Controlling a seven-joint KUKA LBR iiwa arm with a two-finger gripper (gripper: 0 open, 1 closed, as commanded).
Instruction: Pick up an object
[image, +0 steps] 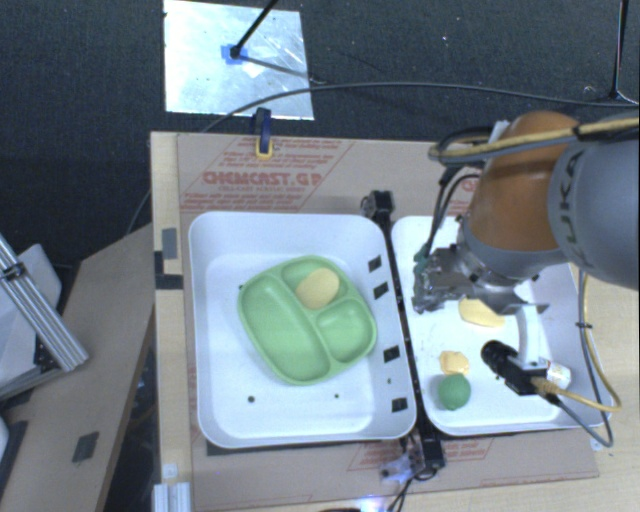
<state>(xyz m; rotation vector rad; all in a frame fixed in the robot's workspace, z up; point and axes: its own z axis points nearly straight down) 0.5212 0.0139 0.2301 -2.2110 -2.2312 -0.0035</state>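
The brown cardboard-faced bench (300, 165), printed with faded red lettering, carries two shallow white plastic bins side by side, their smooth rims meeting along a dark central seam fitted with small black clips. The grey robot arm (600, 200), with its glossy orange band (515, 185) bulging above the wrist, reaches in from the right and bends down over the right bin (420, 240), its metallic gripper (432, 285) hanging low near that bin's upper left part, close to the seam; whether it is spread or closed cannot be told, as the mechanism is a tangle of metal and cable from this angle. The left bin (230, 240) holds a pale green, rounded-triangular plastic tray (290, 340) moulded into three compartments, and a matte yellow, egg-shaped object (319, 288) sits in its upper compartment. In the right bin, a flat pale yellow piece (480, 314) lies just beside and below the gripper, partly under the wrist. Lower down rest a small lumpy yellow object (454, 361) and, just beneath it, a small round green ball (454, 392). A black cylindrical fitting (508, 368) with a cable hangs near them.
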